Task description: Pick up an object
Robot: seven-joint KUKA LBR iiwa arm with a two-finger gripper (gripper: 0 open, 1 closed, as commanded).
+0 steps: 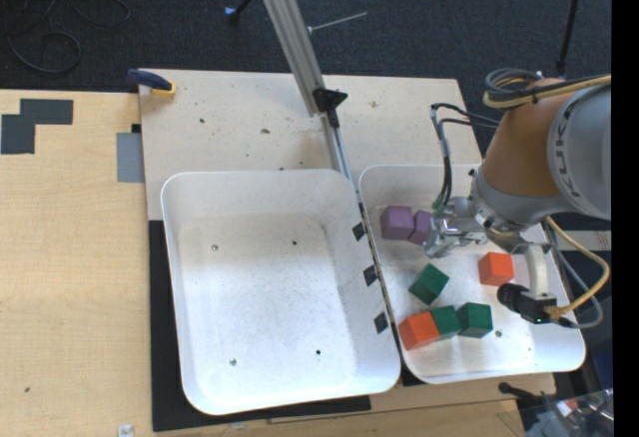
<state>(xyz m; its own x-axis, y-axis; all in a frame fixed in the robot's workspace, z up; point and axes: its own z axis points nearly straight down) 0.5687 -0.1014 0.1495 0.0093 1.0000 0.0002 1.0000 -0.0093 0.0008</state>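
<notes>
While the worktop [240,126] carries two white bins, the left bin [200,225] lies bare and the right bin [559,355] holds all the blocks. The arm [544,161] reaches in over the right bin's far edge, its end effector [446,233] low beside a purple block [398,221] near that bin's far left corner (whether it is spread or pressed together I cannot tell). Toward the near edge sit two green blocks [429,282] and two orange blocks [418,328]. By my judgement the approach is in hand; next comes closing squarely on one block, then lifting.
</notes>
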